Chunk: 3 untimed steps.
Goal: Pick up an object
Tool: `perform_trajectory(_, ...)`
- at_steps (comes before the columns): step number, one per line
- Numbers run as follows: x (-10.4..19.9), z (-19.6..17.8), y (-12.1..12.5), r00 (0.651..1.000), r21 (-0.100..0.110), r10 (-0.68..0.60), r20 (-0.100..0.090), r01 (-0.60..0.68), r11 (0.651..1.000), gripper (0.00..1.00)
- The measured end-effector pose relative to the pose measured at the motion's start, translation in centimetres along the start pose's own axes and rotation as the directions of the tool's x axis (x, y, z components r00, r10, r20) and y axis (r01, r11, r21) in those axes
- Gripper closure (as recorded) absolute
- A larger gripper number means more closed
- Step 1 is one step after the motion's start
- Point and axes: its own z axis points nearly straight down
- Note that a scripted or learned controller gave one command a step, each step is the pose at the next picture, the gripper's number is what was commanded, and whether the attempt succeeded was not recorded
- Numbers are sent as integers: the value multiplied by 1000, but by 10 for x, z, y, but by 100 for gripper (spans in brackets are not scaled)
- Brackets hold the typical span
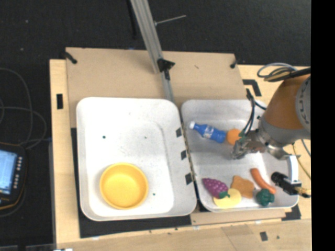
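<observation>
In the right white bin (220, 109), the claw (239, 151) hangs just near of a blue plastic bottle with an orange cap (212, 133); its grip state cannot be told. Toy foods (238, 190) cluster nearer.

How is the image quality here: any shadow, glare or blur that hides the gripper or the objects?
Camera view: even light, no hard glare on the white bins; soft overall, so the gripper beside the blue bottle is a dark smear with its tips unresolved; a faint shadow lies under the arm; the yellow bowl reads clearly.
</observation>
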Motion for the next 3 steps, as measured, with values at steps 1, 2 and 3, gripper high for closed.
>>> perform_trajectory(1, -1, -44, 5, 1000, -2, -6, 0, 6, 1000, 100)
perform_trajectory(2, -8, -89, 10, 1000, -3, -7, 1, 7, 1000, 100)
perform_trajectory(3, -9, -144, 11, 1000, -4, -7, 1, 7, 1000, 100)
